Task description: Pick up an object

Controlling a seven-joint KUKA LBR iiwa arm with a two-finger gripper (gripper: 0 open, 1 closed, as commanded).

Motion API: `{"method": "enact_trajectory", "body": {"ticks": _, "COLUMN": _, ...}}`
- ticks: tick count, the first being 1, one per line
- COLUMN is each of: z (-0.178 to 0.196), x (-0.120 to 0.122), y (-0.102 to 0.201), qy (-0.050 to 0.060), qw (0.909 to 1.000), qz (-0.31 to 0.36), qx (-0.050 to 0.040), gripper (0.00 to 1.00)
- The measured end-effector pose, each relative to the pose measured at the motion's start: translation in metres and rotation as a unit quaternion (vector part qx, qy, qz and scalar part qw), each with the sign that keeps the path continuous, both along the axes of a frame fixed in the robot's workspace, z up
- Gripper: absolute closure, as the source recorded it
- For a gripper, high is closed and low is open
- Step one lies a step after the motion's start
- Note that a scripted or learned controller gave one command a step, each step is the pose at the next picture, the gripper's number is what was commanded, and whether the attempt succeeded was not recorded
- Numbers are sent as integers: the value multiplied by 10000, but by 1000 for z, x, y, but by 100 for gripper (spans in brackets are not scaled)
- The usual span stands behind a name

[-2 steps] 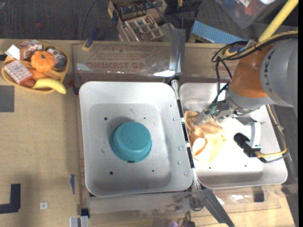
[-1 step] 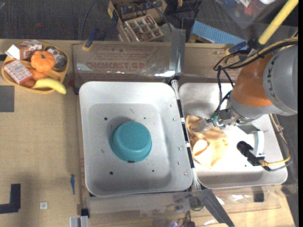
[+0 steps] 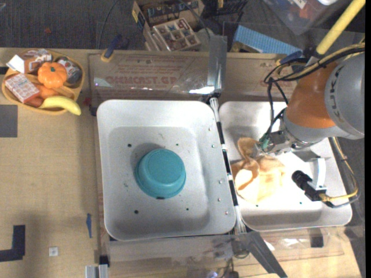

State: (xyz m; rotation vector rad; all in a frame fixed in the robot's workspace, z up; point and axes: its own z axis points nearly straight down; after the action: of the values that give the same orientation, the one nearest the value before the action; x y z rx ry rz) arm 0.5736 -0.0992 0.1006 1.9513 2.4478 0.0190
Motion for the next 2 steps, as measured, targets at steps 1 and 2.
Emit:
{"method": "enact_trajectory", "body": {"ticks": 1, "z": 0, "x": 0, "y": 0, "qy": 0, "qw": 10000, "qz": -2, "qx": -2, "gripper": 0}}
{"method": "enact_trajectory", "body": {"ticks": 2, "z": 84, "x": 66, "y": 90, "qy": 73, "qw": 9980, "qz": 622, "qx": -23, "gripper": 0}}
